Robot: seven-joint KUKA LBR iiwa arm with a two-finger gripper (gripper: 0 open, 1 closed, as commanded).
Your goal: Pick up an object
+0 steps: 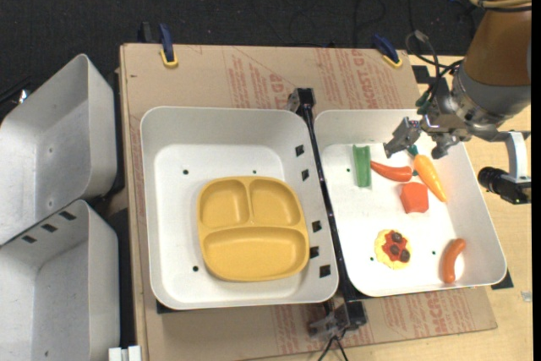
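red printed lettering on cardboard sheet (254,68), illegible

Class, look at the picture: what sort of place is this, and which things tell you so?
Probably a robotics lab: a robot arm over two white bins, toy food, cables on the floor.

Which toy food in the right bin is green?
The green stick, lying lengthwise at the bin's far left. The other foods there, such as the carrot and sausage, are orange, red or yellow.

- One camera is sitting fixed above the table (254,68), looking down at a slant.
- It is standing far enough back to be taking in both white bins (161,131) and dark floor beyond.
- The arm (499,46) is entering from its right.
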